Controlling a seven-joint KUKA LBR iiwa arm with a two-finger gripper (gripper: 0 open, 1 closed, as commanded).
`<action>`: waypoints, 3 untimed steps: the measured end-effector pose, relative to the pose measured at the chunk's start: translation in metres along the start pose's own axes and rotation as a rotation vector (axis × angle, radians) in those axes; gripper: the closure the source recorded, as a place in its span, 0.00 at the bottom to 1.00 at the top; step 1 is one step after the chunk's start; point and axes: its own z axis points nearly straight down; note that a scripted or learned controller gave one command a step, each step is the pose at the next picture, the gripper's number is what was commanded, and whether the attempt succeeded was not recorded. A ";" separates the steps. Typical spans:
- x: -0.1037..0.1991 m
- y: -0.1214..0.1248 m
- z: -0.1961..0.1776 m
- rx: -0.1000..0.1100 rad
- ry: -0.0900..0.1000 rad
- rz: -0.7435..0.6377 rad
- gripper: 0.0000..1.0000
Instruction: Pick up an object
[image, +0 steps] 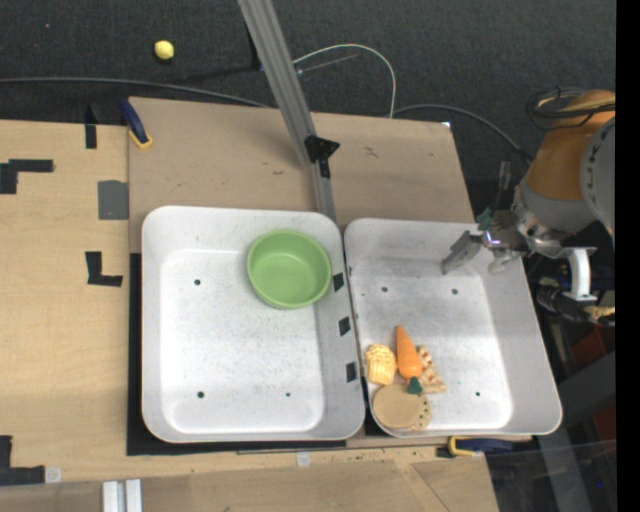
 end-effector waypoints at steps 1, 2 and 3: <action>0.001 -0.001 0.054 -0.002 0.000 -0.001 0.00; 0.002 0.000 0.041 -0.005 -0.001 -0.003 1.00; 0.003 -0.001 -0.023 -0.013 -0.002 -0.001 1.00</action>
